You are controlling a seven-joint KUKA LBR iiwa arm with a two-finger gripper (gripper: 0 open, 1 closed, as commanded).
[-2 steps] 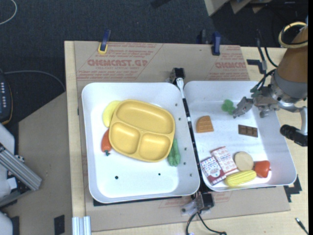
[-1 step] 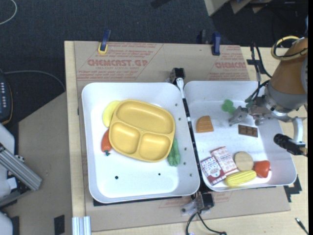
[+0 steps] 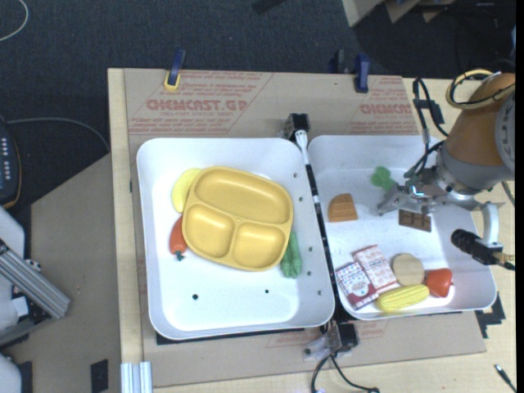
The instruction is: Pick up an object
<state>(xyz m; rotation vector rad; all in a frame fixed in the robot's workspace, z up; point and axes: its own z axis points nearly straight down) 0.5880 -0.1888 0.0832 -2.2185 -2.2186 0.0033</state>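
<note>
Two white bins on tabletop. Gripper [image 3: 407, 199] low in right bin [image 3: 360, 158], fingers spread, nothing between them; brown block [image 3: 415, 220] just beside, green piece [image 3: 381, 177] near. Judged: no object picked yet, grasp and lift remain.

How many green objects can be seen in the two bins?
2. One green object lies in the left bin against the yellow tray's right edge; another green piece is in the right bin. The tray may hide more.
</note>
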